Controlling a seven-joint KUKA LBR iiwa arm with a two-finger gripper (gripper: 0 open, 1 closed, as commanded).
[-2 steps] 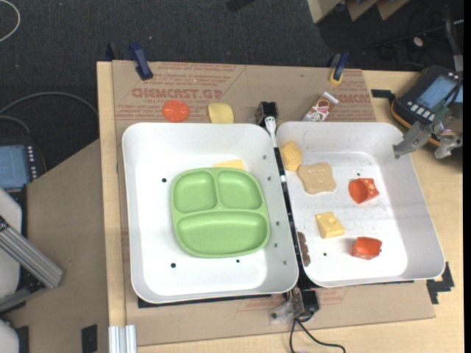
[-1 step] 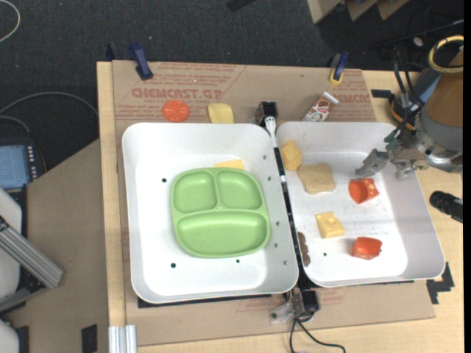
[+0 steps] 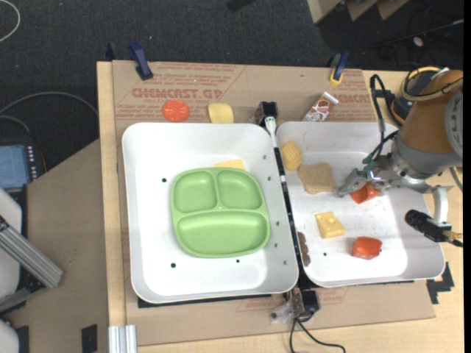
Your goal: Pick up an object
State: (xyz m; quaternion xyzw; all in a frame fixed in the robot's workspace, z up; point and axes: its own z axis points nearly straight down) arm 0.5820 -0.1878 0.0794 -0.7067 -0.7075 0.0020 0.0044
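At centre right of frame, over the right bin (image 3: 412, 271), gripper (image 3: 360, 184) down at a red piece (image 3: 365, 193), jaws' state impossible to tell; nothing visibly lifted, so grasp and lift probably left.

A robotics lab or test cell is indicated. Two white bins (image 3: 140, 197) are set on a brown board (image 3: 118, 94) fixed with blue clamps (image 3: 140, 61). Loose black cables (image 3: 379, 101) are seen, aluminium framing (image 3: 29, 259) at the left edge, dark carpet (image 3: 59, 28) around the bench.
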